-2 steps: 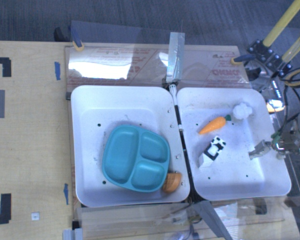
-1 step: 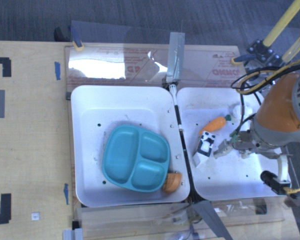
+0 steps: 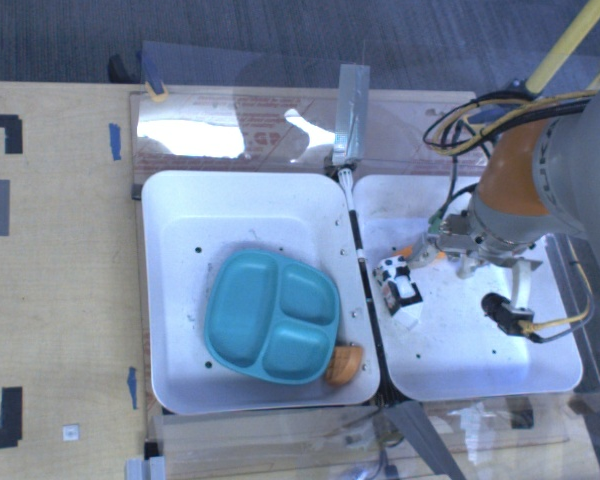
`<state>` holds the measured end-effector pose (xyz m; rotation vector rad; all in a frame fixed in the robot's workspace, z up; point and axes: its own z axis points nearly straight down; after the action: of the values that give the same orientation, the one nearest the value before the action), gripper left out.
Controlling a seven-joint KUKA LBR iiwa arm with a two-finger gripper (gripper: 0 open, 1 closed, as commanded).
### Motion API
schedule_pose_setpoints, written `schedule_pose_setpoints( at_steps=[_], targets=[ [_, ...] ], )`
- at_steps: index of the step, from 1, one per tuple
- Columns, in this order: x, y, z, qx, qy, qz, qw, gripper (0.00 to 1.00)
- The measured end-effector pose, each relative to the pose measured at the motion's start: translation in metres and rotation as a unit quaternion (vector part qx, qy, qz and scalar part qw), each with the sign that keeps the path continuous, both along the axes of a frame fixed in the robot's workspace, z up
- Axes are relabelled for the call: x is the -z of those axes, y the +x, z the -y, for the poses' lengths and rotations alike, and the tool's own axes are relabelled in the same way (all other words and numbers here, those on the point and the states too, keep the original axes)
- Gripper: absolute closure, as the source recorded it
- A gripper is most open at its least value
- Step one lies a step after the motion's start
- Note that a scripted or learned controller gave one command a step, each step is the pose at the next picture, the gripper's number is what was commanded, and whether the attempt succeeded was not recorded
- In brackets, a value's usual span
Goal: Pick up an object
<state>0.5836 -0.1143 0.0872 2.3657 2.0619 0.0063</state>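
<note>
We see the grey arm with its orange band reaching into the right shallow white bin, its black-and-white two-finger gripper low near that bin's left wall.

The gripper sits just above the bin floor, close to the divider between the two bins, and we cannot tell whether its fingers are apart or together, nor whether anything lies between them. In the left shallow white bin we find a teal plastic plate with three compartments, lying flat toward the front. A small round orange-brown object rests against the plate's front right edge, in the bin's front right corner, well apart from the gripper.
</note>
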Motion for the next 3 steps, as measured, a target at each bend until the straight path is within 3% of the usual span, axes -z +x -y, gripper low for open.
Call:
schedule_pose_setpoints(
  at_steps=[1,2,3],
  targets=[
    [-0.032,0.062,-0.004,0.042,-0.0004,-0.001,0.9991,0.0],
    [-0.011,0.049,-0.012,-0.108,-0.0064,0.01,0.9941,0.0],
    [-0.012,0.028,-0.012,-0.171,-0.0085,0.012,0.9851,0.0]
  ],
)
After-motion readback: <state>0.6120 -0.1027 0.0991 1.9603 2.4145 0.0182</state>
